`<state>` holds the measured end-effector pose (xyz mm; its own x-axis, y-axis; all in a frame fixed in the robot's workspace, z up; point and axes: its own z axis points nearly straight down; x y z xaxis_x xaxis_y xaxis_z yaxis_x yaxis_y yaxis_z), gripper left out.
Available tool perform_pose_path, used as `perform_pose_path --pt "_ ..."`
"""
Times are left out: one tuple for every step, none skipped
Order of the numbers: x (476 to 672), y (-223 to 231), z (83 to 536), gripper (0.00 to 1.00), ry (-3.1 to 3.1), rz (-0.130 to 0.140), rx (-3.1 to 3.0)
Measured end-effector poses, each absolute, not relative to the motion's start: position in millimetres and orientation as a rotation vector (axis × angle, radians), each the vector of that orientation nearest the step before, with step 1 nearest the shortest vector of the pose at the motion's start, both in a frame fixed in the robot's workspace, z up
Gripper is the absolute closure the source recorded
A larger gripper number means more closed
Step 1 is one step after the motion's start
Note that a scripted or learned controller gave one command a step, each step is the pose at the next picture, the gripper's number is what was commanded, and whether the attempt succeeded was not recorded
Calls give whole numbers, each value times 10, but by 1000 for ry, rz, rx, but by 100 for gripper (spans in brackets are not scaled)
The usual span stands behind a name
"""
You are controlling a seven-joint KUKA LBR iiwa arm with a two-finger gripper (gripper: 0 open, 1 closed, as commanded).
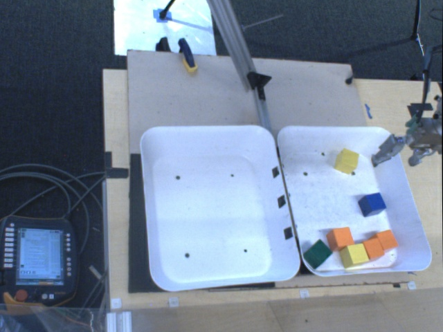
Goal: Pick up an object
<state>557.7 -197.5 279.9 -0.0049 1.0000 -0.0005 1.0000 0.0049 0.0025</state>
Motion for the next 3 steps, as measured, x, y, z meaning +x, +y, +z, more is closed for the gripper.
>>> perform_pose_path --pt "5578 -1974 2799 0 2225 2 2214" --pt "5567 -1959 2175 0 2226 -2 2221" --pt "5604 -1981 1751 0 2225 -2 2219"
